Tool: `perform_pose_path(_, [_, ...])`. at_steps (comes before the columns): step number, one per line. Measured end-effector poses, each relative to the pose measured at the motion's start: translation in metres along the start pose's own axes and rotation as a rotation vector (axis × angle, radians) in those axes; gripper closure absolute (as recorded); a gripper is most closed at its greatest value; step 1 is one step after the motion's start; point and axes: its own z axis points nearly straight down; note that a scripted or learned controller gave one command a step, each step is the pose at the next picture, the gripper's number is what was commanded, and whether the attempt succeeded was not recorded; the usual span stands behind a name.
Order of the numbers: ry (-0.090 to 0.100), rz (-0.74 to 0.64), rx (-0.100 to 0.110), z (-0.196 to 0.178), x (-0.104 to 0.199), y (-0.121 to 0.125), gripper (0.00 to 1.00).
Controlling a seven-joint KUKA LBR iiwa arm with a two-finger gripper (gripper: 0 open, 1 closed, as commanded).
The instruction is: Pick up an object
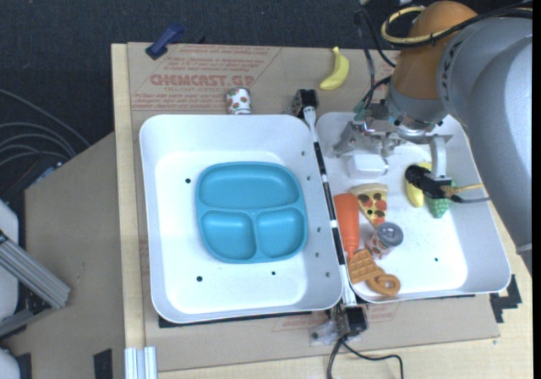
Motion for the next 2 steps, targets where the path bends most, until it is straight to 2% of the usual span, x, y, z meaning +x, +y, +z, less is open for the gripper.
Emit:
perform_pose_path(1, [-0.001, -0.001, -0.001, -0.0103, 0.0000, 0.0004, 1.00])
perform_pose_path(2, [-0.001, -0.001, 0.000, -0.0101, 0.0001, 0.0003, 0.00])
